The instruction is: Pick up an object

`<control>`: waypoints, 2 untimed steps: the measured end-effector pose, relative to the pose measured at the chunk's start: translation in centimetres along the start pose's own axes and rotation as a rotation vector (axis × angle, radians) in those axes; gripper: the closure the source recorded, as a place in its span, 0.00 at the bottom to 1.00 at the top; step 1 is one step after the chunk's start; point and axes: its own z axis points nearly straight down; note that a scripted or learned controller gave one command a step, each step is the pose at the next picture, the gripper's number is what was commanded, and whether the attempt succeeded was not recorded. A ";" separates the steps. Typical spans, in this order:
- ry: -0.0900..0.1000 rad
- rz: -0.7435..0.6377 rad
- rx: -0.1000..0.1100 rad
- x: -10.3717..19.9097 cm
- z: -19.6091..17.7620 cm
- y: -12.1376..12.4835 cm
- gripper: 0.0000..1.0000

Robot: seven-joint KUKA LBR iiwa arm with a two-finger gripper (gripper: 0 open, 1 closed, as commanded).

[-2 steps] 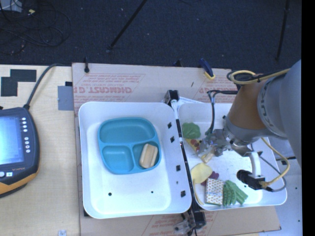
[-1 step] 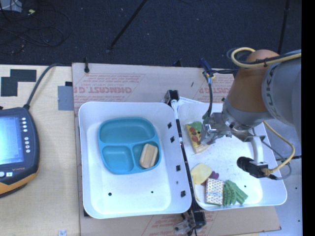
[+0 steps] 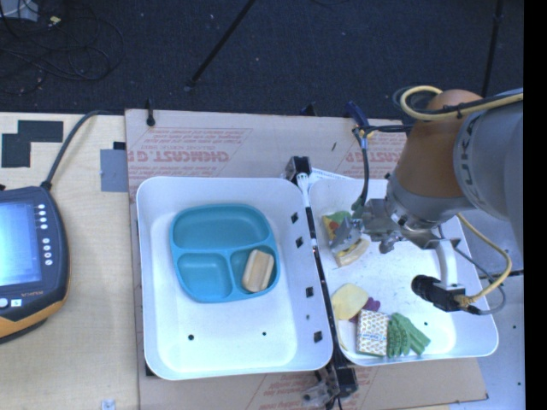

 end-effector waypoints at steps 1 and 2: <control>0.000 -0.001 0.000 0.0 0.0 1.0 0.00; 0.000 0.003 0.000 -2.9 7.2 1.7 0.00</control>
